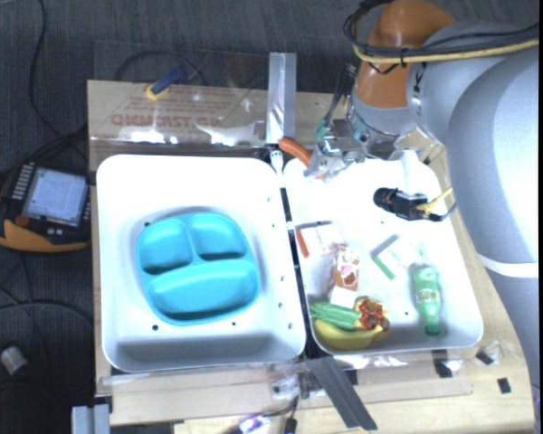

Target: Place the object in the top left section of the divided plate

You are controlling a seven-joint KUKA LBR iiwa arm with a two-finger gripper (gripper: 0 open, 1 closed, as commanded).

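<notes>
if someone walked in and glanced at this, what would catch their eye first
Probably the bright blue divided plate sitting alone in the left bin, its sections bare. Next, the grey arm with its orange band reaching in from the right, its gripper over the far edge of the right bin. Then the clutter in that bin's near half: a green bottle and a banana.

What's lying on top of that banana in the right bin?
A green vegetable-like piece and a red-and-yellow item lie across the banana, near the bin's front edge. They cover its upper side, so whether anything hides beneath them cannot be told.
</notes>
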